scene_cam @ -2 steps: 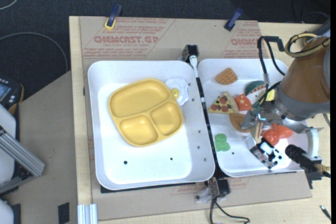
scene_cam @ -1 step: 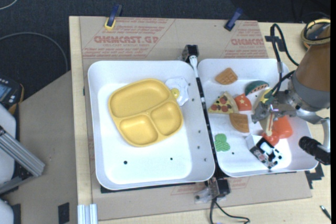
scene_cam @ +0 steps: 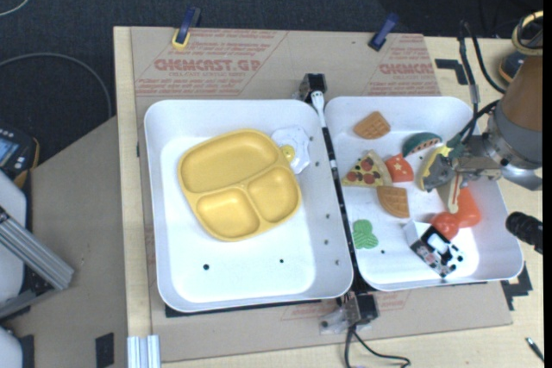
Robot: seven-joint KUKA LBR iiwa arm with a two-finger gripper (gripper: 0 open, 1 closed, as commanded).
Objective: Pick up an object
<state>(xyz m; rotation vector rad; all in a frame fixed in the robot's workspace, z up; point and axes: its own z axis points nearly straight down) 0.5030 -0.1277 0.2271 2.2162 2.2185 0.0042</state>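
My gripper point(scene_cam: 444, 175) hangs low over the right half of the right bin point(scene_cam: 492, 267), reaching in from the right. Just below it lies an orange-red toy point(scene_cam: 457, 215). Whether they touch is unclear. A watermelon slice point(scene_cam: 423, 142) lies just up-left of the gripper. Further left are a red piece point(scene_cam: 398, 168), a pizza slice point(scene_cam: 366, 171) and a brown cracker point(scene_cam: 394, 202). A tan waffle piece point(scene_cam: 372, 126) sits near the bin's far edge. A green leaf point(scene_cam: 364, 234) and a small black-and-white object point(scene_cam: 436, 250) lie near the front.
The left bin point(scene_cam: 172, 271) holds a yellow divided plate point(scene_cam: 240, 184) and a white fried-egg toy point(scene_cam: 291, 145) at its far right. A ridge with clamps point(scene_cam: 330, 185) separates the bins. Cables run behind the arm at the right.
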